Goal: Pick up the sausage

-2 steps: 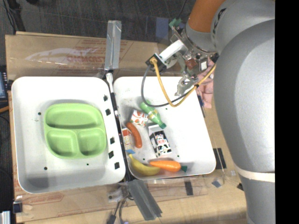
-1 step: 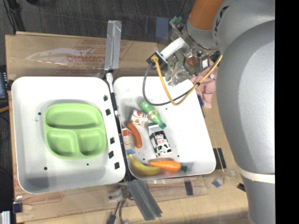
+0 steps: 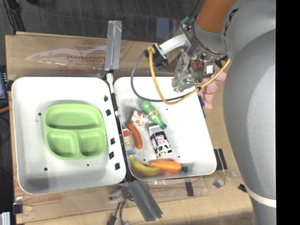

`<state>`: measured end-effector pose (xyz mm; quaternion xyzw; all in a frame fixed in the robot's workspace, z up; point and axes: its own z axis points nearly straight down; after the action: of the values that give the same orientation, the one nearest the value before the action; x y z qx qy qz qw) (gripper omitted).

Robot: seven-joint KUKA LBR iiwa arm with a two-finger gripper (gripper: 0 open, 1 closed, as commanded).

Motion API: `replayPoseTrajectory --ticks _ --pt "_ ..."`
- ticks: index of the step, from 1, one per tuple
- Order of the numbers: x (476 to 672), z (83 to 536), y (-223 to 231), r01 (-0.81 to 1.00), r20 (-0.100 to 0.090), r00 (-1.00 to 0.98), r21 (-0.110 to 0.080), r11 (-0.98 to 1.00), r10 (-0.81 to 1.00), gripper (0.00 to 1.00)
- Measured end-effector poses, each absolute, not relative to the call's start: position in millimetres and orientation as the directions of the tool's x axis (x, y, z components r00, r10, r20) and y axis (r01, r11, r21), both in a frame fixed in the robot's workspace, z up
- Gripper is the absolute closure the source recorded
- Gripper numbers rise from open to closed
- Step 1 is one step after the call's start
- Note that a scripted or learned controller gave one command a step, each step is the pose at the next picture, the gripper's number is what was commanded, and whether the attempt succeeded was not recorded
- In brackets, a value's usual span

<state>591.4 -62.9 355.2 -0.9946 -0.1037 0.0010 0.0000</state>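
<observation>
Gripper (image 3: pixel 186 81) hovers upper right of centre, above the right bin (image 3: pixel 197 125); finger state cannot be told. Sausage (image 3: pixel 135 135) lies loose lower left, requiring descent.

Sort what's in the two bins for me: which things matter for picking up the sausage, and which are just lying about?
Belongs to the job:
- sausage, in the right bin
- gripper, above that bin's far side

Just lying about:
- green bottle
- small carton
- cow-print carton
- carrot
- banana
- green divided tray in the left bin
</observation>
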Motion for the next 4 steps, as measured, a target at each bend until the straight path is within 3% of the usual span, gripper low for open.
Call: replayPoseTrajectory --ticks 1,2,3,4 --pt "591.4 355 -63 0.207 -0.002 0.978 0.000 -0.978 0.207 0.00" --pt "592.0 365 -62 0.214 -0.005 0.977 0.001 -0.977 0.214 1.00" --pt "592.1 365 -62 0.214 -0.004 0.977 0.001 -0.977 0.214 0.00" --pt "592.6 374 -61 0.221 -0.007 0.975 0.001 -0.975 0.221 1.00"
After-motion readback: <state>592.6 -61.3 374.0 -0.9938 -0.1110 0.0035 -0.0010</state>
